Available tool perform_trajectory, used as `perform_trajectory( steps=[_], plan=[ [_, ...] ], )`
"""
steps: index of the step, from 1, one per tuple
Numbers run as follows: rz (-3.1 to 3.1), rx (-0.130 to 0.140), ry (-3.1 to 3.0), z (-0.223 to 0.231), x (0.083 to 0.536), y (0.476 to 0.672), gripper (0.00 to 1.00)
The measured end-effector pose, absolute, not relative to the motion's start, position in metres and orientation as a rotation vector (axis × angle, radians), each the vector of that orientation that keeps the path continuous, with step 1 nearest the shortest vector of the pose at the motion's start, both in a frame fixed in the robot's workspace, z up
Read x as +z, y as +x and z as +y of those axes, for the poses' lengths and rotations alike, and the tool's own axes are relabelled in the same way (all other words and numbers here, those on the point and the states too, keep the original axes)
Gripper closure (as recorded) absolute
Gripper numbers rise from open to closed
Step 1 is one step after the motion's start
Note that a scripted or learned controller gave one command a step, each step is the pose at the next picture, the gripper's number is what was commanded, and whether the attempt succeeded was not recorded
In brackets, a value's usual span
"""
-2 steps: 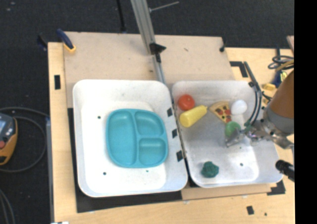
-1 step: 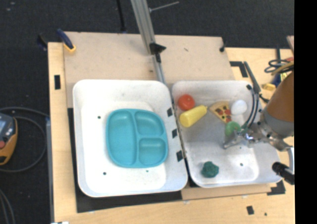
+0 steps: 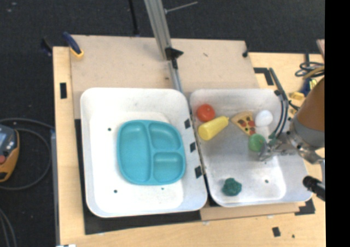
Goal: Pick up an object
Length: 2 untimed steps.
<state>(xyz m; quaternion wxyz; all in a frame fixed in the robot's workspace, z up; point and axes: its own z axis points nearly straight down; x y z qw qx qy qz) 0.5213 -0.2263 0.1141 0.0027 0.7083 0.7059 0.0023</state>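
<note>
The right bin holds several small objects. A red ball lies at the back left with a yellow piece just in front of it. A pizza slice and a white ball lie toward the back right. A light green piece sits mid-right. A dark green lump rests near the front. My gripper reaches in from the right and is low in the bin, right beside the light green piece, on its right and front side.
The left bin carries a teal divided plate. An aluminium post rises behind the bins. Cables hang along the right bin's far right wall near the arm.
</note>
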Motion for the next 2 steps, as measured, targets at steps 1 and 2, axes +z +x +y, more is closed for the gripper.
perform_trajectory(
  steps=[1,2],
  plan=[
    [2.220,0.004,2.213,-0.225,0.158,0.523,1.00],
    [2.219,0.005,2.212,-0.226,0.219,0.517,1.00]
  ],
)
